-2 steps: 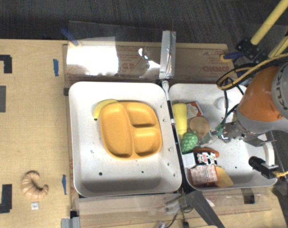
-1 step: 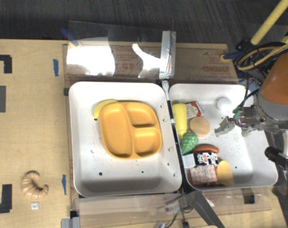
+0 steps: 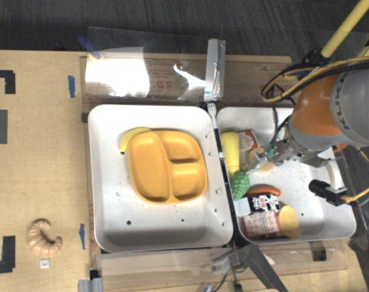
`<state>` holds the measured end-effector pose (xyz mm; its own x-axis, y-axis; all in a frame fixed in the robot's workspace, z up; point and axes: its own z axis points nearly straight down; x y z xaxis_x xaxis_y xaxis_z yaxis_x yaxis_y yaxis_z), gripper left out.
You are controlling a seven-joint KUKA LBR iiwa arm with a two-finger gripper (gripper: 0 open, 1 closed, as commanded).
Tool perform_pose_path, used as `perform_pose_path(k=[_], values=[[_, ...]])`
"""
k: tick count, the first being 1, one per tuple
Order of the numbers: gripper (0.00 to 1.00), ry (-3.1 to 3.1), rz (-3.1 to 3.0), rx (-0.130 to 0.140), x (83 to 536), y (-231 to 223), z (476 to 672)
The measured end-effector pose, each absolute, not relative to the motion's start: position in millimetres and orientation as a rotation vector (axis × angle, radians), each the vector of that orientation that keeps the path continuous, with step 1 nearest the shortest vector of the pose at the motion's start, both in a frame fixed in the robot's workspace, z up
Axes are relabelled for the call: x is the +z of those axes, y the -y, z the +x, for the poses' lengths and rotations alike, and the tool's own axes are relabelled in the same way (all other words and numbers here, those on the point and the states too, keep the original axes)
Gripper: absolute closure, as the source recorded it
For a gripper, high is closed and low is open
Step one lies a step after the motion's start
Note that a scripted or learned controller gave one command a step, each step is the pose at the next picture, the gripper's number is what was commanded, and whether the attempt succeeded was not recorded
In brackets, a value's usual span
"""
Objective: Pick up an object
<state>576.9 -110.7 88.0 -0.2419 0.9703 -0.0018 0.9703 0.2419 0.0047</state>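
Note:
The right bin (image 3: 318, 218) holds a yellow cylinder (image 3: 230, 150) along its left wall, with a green knobbly item (image 3: 240, 184) just below it. Nearer the front lie a red-topped item (image 3: 264, 193), a clear packet with a printed label (image 3: 261, 222) and a rounded yellow piece (image 3: 289, 220). My gripper (image 3: 264, 157) reaches in from the right and hangs low over the bin's upper left part. It is just right of the yellow cylinder, over some small mixed items. The grey and orange arm (image 3: 321, 111) covers the bin's back right corner.
In the left bin (image 3: 105, 163) an orange divided tray (image 3: 167, 165) lies over a yellow banana-like item (image 3: 131, 137). A tan croissant-shaped toy (image 3: 44, 236) rests on the bench at the far left. A clear plastic sheet (image 3: 148, 72) stands behind the bins.

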Motion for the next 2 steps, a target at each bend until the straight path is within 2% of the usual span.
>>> perform_pose_path(k=[1,2], values=[[0.00,-2.657,1.651,0.008,89,120,538.8],[1.00,-2.653,1.649,0.012,100,120,540.4]])
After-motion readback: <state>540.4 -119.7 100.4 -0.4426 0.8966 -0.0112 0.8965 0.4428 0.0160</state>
